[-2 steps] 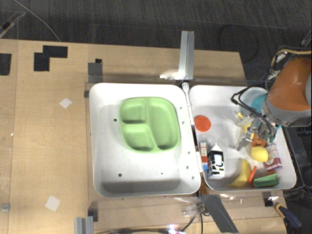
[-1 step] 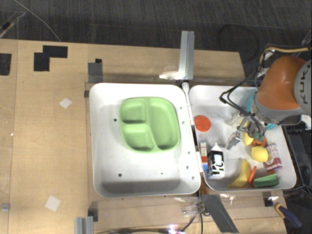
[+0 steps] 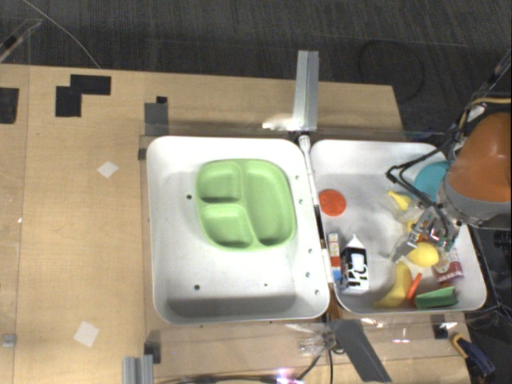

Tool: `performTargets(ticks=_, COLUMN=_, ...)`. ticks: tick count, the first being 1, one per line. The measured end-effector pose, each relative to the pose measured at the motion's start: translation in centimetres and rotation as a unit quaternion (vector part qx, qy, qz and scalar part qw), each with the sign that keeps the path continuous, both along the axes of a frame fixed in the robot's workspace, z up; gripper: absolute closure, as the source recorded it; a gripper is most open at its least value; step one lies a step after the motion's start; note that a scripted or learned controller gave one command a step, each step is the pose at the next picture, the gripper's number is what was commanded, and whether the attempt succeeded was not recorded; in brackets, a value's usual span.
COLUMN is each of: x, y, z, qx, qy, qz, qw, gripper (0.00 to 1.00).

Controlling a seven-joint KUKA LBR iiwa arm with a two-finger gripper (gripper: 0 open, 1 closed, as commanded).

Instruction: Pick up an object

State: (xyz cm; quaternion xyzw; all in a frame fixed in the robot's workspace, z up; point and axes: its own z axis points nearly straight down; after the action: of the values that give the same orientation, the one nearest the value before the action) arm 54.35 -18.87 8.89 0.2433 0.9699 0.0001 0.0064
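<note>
The right bin point(image 3: 368, 162) holds a jumble of small items. My gripper point(image 3: 422, 235) hangs low over its right half, directly above and touching or nearly touching a yellow lemon point(image 3: 425, 256). Just below the lemon lie a yellow banana point(image 3: 395, 288), an orange carrot point(image 3: 414, 285) and a green block point(image 3: 436, 297). A dark red can point(image 3: 449, 272) sits to the lemon's right. A yellow piece point(image 3: 398, 202) lies up and to the left of the gripper. Part of a teal cup point(image 3: 432, 176) shows behind the arm's orange band point(image 3: 482, 160).
An orange disc point(image 3: 332, 203) and a white bottle with a black label point(image 3: 354, 269) lie in the right bin's left half. The left bin point(image 3: 172, 278) holds a green compartment tray point(image 3: 243, 202). A metal post point(image 3: 306, 90) stands behind the divider.
</note>
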Motion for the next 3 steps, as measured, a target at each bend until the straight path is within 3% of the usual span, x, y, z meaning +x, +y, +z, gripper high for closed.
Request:
performTargets(ticks=1, x=-5.2, y=2.7, z=0.1, qx=-0.0009, qy=-0.002, qz=0.004, qw=1.0000, gripper=0.00)
performTargets(ticks=2, x=-5.1, y=9.1, z=0.2, qx=-0.0070, qy=-0.005, qz=0.066, qw=0.9978, gripper=0.00)
performTargets(ticks=3, x=0.6, y=6.2, z=2.4, qx=0.0006, qy=0.004, qz=0.048, qw=0.9989, gripper=0.00)
